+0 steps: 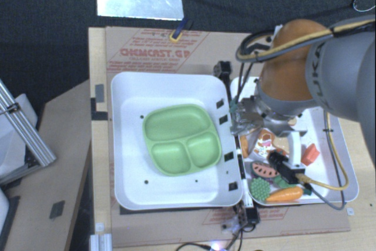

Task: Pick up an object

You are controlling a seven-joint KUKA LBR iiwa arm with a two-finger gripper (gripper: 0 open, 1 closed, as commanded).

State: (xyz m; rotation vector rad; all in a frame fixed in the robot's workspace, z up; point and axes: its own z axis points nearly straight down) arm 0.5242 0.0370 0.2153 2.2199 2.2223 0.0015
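Bench [70, 120]: pale top, with a brown printed sheet [155, 50] under both bins.

Arm [346, 76]: grey, enters from the right. Its orange band [294, 62] sits over the upper part of the right bin.

Left bin [126, 144]: white, shallow. It holds one green divided plate [179, 139] lying flat near the centre, with one long compartment and two smaller ones.

Right bin [343, 167]: white, and the arm covers much of it. All the loose objects lie in its lower half.

Gripper [244, 120]: low over the right bin's left edge, just beside the wall shared with the left bin. The wrist hides its tip, so we cannot tell whether it is wide, narrow or holding anything. We see no object in it.

Objects, right bin:
- printed packet [265, 143], just below the gripper
- orange carrot [284, 194], lying along the near wall
- green knobbly piece [260, 188], touching the carrot's left end
- dark slice with a red face [264, 171], just above the green piece
- small red piece [310, 154], apart, toward the right
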